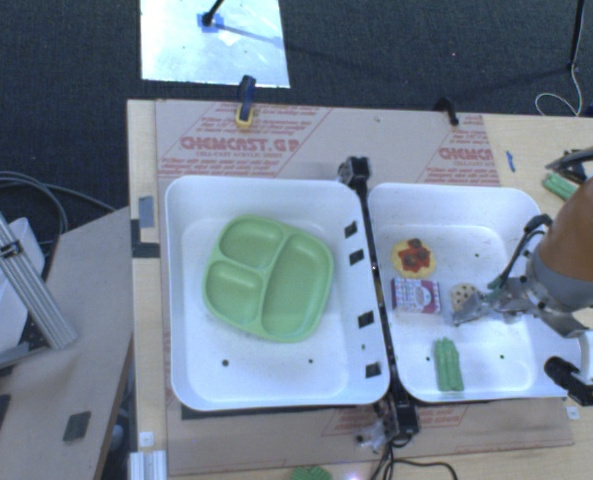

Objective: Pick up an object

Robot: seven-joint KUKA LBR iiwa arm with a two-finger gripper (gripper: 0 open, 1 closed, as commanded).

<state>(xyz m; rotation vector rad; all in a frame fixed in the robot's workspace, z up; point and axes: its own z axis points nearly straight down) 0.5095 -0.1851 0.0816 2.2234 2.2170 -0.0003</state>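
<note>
Grey gripper (473, 308) is on approach, fingers narrow and holding nothing, tips just right of the cookie (463, 294), so next it needs to straddle that.

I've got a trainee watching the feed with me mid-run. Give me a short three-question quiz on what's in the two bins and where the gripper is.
1. True or false: the green divided plate lies in the left bin.
2. Which item sits closest to the gripper? A) the green bean-like piece B) the small round cookie-like piece C) the yellow and red pizza-like piece
3. Fill in: the small red and white box lies directly ____ the yellow and red piece in the picture.

Key: 1 true. 2 B, the gripper tip is right at it in the right bin. 3 below.
</note>
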